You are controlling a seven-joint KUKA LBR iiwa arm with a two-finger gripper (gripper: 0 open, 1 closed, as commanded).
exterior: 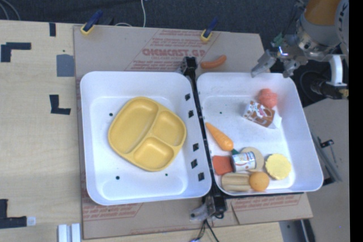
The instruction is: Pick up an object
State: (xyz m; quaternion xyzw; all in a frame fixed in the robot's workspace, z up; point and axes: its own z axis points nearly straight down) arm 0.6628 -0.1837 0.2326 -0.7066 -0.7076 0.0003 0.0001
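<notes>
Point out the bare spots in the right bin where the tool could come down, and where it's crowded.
In the right bin, bare floor lies between the carrot and the snack packet, reaching the far wall. The near edge is crowded: can, orange ball, yellow disc, bread roll.

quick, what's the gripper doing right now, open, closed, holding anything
Gripper: open, holding nothing, above the far rim of the right bin.
</notes>
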